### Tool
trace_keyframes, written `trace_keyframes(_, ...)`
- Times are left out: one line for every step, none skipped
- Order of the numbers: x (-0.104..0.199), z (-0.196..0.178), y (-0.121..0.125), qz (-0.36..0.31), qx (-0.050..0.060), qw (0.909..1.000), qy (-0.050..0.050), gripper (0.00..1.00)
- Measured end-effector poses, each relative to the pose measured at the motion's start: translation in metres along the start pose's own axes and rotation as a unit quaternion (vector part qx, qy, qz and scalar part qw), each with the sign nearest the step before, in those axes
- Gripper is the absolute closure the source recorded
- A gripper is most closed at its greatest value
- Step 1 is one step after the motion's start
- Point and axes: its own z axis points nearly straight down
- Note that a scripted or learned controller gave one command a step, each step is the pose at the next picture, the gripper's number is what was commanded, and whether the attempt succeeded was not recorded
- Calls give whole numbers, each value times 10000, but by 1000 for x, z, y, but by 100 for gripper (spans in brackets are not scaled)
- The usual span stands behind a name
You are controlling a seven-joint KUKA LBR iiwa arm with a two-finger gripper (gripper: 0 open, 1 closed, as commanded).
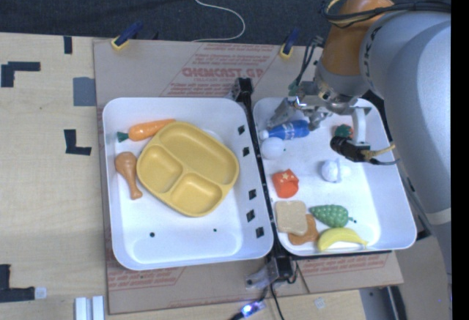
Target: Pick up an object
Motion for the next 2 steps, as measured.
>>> trace_keyframes(-3, 22, 4, 11, -96, 10000, -23, 0)
trace_keyframes(-4, 12, 6, -1, -130, 9999, -48, 100)
